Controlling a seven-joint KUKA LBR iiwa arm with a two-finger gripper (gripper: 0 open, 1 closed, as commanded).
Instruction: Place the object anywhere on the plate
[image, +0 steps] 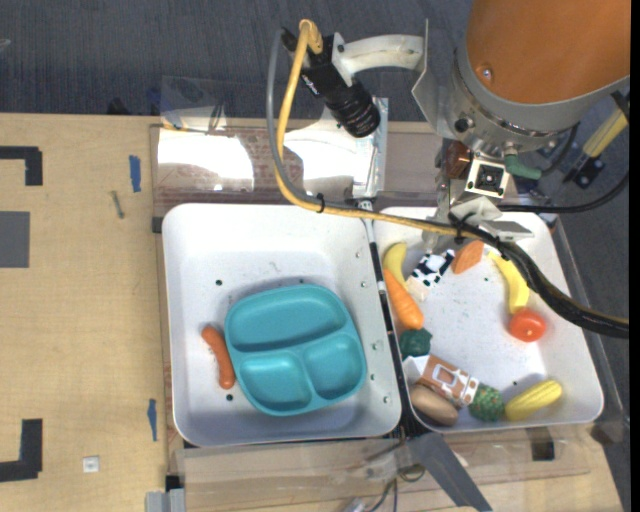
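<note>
Carrot (467, 257) (orange) apparently tilted, tip down-left

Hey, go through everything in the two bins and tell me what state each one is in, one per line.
Teal plate: upright in the left bin, nothing on it.
Sausage: lying beside the plate's left edge, not on it.
Carrot: lying at the right bin's left wall.
Orange piece: under the gripper; grasp cannot be told.
Yellow banana: lying in the right bin.
Lemon: resting near the right bin's front.
</note>
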